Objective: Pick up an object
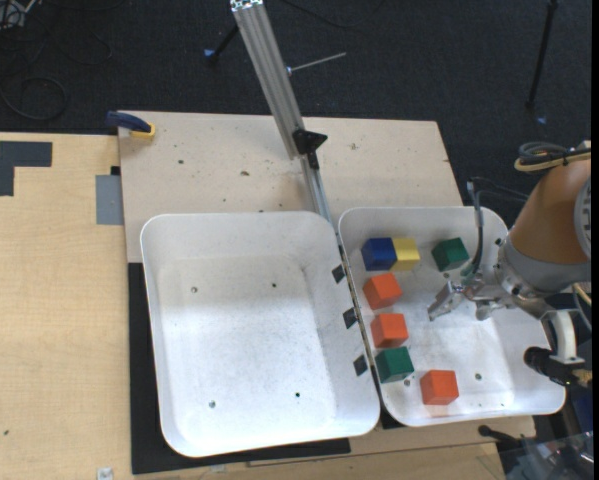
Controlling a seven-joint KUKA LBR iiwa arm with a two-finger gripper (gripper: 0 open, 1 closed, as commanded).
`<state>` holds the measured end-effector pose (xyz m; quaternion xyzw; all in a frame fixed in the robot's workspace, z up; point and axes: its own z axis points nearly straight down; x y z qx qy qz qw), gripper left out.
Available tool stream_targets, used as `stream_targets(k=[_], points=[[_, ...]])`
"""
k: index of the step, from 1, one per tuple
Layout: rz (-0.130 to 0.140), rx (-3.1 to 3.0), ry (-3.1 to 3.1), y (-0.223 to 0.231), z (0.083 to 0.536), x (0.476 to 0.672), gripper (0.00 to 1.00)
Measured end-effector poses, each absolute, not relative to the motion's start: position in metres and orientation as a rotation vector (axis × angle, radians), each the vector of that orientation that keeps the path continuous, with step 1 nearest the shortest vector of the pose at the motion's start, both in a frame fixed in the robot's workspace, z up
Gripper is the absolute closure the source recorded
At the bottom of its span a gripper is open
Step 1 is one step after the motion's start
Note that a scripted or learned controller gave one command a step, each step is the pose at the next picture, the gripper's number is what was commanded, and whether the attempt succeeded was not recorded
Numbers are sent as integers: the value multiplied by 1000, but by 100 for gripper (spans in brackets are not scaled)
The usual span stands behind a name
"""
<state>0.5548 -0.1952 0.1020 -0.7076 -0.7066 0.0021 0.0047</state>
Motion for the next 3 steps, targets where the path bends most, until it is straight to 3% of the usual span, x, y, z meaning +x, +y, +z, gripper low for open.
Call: stream_targets(k=[1,2,3], points=[[3,-2229,-2209,-197,116,556,100],[-2,-2232,-2215,-201,179,554,100],[-1,-2224,-2220,-202,204,554,100]])
